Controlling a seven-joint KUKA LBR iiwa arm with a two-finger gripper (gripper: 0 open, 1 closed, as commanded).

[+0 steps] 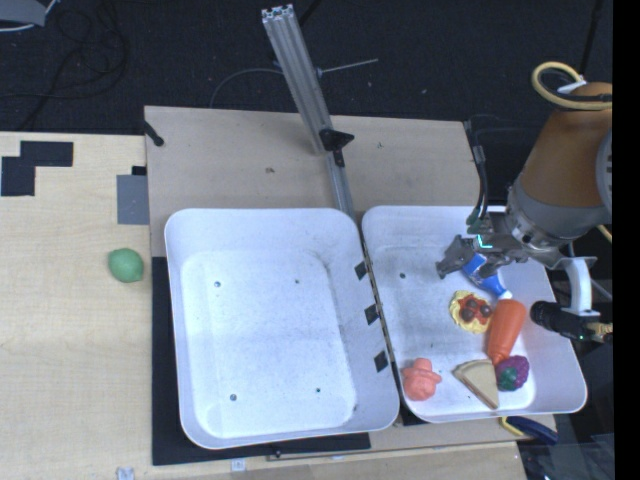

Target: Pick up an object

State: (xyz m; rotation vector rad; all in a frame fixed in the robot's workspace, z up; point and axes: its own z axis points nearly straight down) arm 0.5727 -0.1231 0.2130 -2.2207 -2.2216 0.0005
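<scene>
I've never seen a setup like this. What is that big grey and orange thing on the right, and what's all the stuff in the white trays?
That is a robot arm, seen from one camera above the bench. Its gripper hangs low over the right tray, just above a blue object. That tray holds toy food: a carrot, a yellow piece, purple grapes, a sandwich wedge and a pink toy. A green ball lies on the bench left of the left tray. I cannot see anything gripped.

The bench (pixel 240 163) bears two white bins, the left bin (pixel 265 328) touching the right bin (pixel 420 258), and a green ball (pixel 126 265) well left of the left bin.
</scene>
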